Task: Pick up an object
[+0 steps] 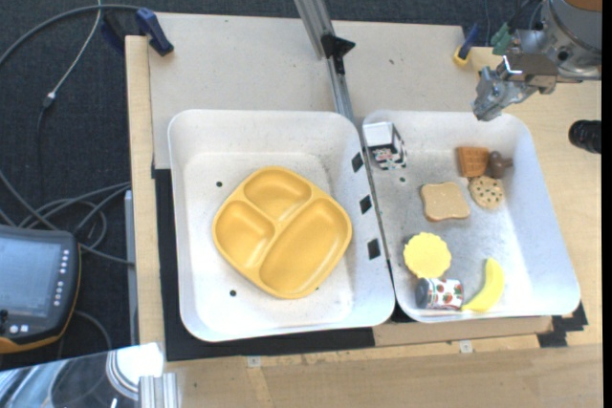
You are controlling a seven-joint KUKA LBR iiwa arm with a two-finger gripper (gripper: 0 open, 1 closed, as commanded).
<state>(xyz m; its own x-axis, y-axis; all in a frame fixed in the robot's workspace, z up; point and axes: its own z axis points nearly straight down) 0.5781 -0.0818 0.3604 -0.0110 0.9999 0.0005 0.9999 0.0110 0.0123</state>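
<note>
My gripper (490, 100) hangs over the far rim of the right bin (550, 234), at its back right corner. Nothing shows between its tips. In that bin lie a small white carton (381, 146) at the far left, a brown block (471, 161) with a dark lump (500, 164) beside it, a chocolate-chip cookie (487, 194), a slice of toast (445, 202), a yellow scalloped disc (426, 254), a small can (440, 293) on its side and a banana (489, 287). The brown block is the nearest item to the gripper, a little below it in the view.
The left bin (191, 205) holds a yellow divided plate (281, 230). A slanted metal pole (311, 0) comes down to the gap between the bins. Clamps sit at the bench's far corners, and cables and a screen lie off the bench to the left.
</note>
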